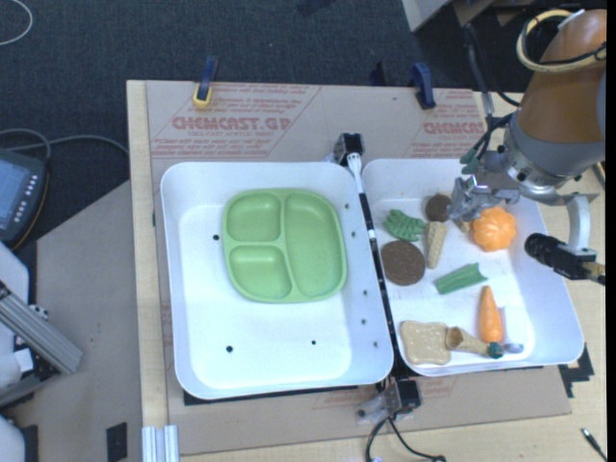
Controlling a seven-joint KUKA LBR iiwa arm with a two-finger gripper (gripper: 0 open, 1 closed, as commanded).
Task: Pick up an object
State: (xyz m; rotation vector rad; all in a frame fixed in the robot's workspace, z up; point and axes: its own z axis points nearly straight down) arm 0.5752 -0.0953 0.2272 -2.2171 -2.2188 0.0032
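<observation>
Nearest the camera, in the right bin (568,335), a slice of toast (424,343) lies at the near edge, with a small tan piece (454,336) touching its right side and a thin stick with a teal tip (489,348) running on to the right. Just beyond these, a toy carrot (491,314) lies lengthwise, its narrow end pointing far. Farther in, a green bean-like strip (459,278) lies at a slant, and to its left a round brown patty (402,262) rests close to the bin's left wall. Beyond the patty, a leafy green piece (405,225) lies beside a pale stick (436,243), and a small dark brown round piece (438,207) sits at the stick's far end. An orange toy fruit (494,229) sits right of the stick, just beside the gripper (470,200), which hangs low over the far part of this bin between the dark round piece and the fruit; whether its fingers are apart or together cannot be told, and nothing is visibly held between them. Above the gripper, the grey wrist and orange band of the arm (563,94) rise toward the far right. In the left bin (192,354), a green divided plate (285,244) with three compartments lies toward the far side. Both bins rest on a cardboard sheet (289,123) printed with red lettering, held at its far edge by a yellow clamp (203,92) and a blue clamp (422,87).
</observation>
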